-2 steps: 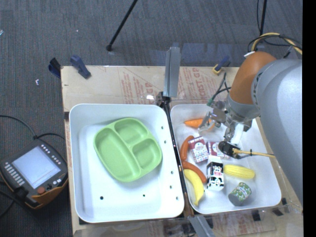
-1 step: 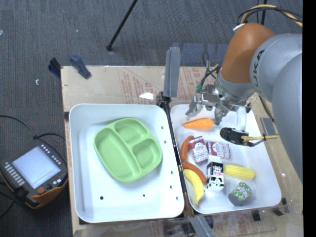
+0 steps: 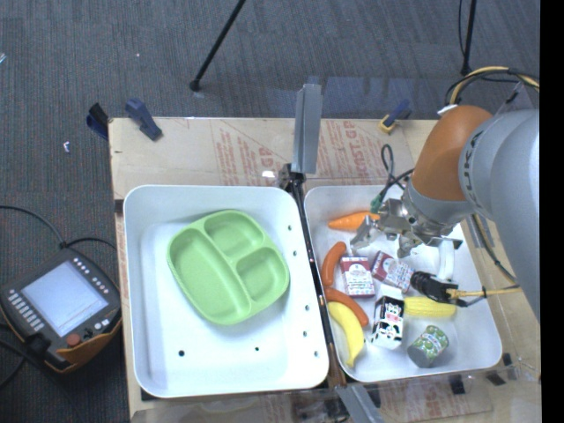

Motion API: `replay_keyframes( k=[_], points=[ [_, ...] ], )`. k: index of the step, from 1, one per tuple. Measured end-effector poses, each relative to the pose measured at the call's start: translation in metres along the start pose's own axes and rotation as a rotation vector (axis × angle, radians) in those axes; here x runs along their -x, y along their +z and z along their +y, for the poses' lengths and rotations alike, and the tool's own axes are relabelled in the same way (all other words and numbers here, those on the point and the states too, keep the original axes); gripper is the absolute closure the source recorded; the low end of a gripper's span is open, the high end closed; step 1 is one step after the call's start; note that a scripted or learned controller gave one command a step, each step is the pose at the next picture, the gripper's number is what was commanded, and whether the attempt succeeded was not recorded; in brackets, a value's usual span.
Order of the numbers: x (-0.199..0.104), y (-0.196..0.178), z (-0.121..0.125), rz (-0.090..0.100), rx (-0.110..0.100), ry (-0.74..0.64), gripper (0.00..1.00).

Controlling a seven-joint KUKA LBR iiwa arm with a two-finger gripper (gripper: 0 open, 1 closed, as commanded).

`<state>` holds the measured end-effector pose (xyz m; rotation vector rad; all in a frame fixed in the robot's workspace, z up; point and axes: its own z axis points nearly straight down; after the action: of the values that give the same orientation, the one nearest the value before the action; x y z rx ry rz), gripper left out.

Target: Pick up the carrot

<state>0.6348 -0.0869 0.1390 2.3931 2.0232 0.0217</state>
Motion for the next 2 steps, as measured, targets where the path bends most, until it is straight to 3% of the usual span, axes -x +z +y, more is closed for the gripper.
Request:
replay_keyframes(
  k=[1,2],
  points=[
    [0.016,0.053,0.002,-0.006,-0.019,0.094,0.00],
    [0.001,0.051,0.008,-0.006,-0.023,0.118,1.00]
  ],
)
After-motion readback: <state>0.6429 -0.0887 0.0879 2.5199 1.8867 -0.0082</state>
